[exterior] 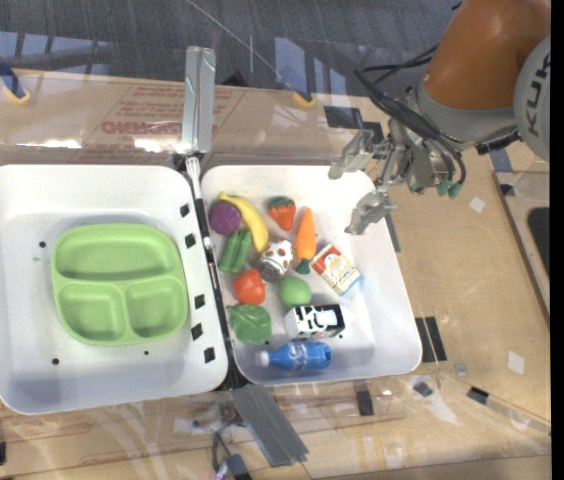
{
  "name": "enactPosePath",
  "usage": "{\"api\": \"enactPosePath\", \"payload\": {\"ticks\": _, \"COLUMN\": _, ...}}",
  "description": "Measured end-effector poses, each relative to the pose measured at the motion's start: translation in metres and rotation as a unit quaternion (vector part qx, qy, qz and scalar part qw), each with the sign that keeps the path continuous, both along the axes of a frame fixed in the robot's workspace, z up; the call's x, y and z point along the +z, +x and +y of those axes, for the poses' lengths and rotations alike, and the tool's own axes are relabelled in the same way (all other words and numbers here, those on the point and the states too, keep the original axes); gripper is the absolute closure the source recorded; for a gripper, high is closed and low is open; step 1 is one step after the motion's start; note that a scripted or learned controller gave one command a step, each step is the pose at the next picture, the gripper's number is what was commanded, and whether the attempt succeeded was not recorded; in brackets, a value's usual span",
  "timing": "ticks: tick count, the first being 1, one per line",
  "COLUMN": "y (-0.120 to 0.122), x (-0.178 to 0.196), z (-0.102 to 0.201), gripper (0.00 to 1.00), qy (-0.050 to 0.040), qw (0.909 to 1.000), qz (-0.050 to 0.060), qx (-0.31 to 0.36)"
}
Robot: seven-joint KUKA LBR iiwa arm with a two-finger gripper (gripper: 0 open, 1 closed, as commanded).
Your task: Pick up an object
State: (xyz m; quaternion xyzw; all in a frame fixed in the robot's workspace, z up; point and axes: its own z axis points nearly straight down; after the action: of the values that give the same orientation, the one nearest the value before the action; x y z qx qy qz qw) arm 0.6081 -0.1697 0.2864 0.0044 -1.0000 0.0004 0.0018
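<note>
The right bin [387, 298] holds several toy foods. Among them are a yellow banana [249, 221], a purple piece [225, 218], a strawberry [281, 211], a carrot [305, 234], a red tomato [250, 287], a small orange-and-white carton [335, 270], a black-and-white box [317, 320] and a blue bottle [297, 357]. My gripper [358, 186] hangs over the bin's far right corner, above and to the right of the carrot. It is open, its fingers spread with nothing between them.
The left bin [12, 218] carries a green divided plate [119, 283]. A grey bar [198, 98] stands at the back where the two bins meet. Cables trail from the wrist [422, 163] over the bench at the right.
</note>
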Motion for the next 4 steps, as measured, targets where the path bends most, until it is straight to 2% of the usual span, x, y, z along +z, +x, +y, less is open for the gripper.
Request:
{"api": "enactPosePath", "payload": {"ticks": 1, "y": 0.012, "x": -0.158, "z": -0.013, "gripper": 0.00, "qy": 0.0016, "qw": 0.9944, "qz": 0.006, "qx": -0.105}}
{"api": "enactPosePath", "payload": {"ticks": 2, "y": 0.010, "x": -0.196, "z": -0.011, "gripper": 0.00, "qy": 0.0000, "qw": 0.9924, "qz": -0.001, "qx": -0.123}}
{"api": "enactPosePath", "payload": {"ticks": 3, "y": 0.012, "x": -0.186, "z": -0.009, "gripper": 1.00, "qy": -0.0002, "qw": 0.9930, "qz": -0.001, "qx": -0.118}}
{"api": "enactPosePath", "payload": {"ticks": 4, "y": 0.012, "x": -0.186, "z": -0.008, "gripper": 0.00, "qy": -0.0001, "qw": 0.9930, "qz": -0.001, "qx": -0.118}}
